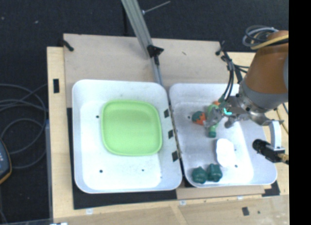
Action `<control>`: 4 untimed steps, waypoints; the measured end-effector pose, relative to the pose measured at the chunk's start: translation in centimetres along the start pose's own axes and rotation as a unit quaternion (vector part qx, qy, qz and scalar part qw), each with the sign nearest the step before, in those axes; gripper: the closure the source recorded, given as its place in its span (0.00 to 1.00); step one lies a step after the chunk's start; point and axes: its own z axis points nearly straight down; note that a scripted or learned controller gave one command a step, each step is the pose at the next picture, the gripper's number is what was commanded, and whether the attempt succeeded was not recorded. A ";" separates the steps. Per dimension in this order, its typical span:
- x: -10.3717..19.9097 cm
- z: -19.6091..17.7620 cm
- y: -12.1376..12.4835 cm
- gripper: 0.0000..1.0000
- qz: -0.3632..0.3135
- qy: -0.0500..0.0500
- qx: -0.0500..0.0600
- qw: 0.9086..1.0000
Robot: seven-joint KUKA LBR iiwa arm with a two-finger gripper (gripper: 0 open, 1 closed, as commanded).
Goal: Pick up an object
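Note:
The right bin [257, 170] holds a small teal and orange object [197, 117] near its upper left. A white rounded object [225, 152] lies in its middle, and two dark green lumps [199, 174] [214, 172] sit at the front edge. My gripper [214, 122] hangs low over the bin's upper middle, just right of the teal and orange object and above the white one. A small greenish bit [212, 132] shows at its tip; whether that is a held thing or part of the gripper is unclear.
A light green square plate [131, 127] lies in the left bin [87, 170]. A slanted metal pole [141, 29] rises from behind the bins' divide. The grey and orange arm [267, 78] covers the right bin's upper right corner.

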 end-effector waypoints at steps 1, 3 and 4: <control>0.0 0.0 0.0 0.00 0.000 0.000 0.000 1.000; 0.1 12.1 -0.9 0.00 0.000 0.000 0.003 1.000; 0.0 13.2 -0.9 0.00 0.000 0.000 0.000 1.000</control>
